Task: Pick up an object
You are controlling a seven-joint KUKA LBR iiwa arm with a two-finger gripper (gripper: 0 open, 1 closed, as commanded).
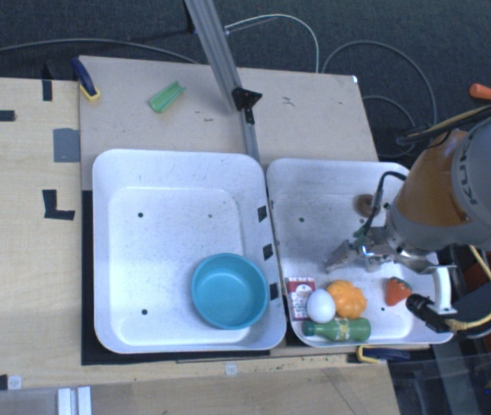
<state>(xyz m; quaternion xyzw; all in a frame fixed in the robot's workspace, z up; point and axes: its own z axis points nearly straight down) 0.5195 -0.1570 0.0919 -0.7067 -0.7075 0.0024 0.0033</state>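
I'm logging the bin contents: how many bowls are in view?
1: a blue bowl sits in the left bin, at its near right corner. The arm covers part of the right bin, so another could be hidden.

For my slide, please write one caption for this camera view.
Robot arm's gripper hovers in the right bin above small toy foods; a blue bowl sits in the left bin.
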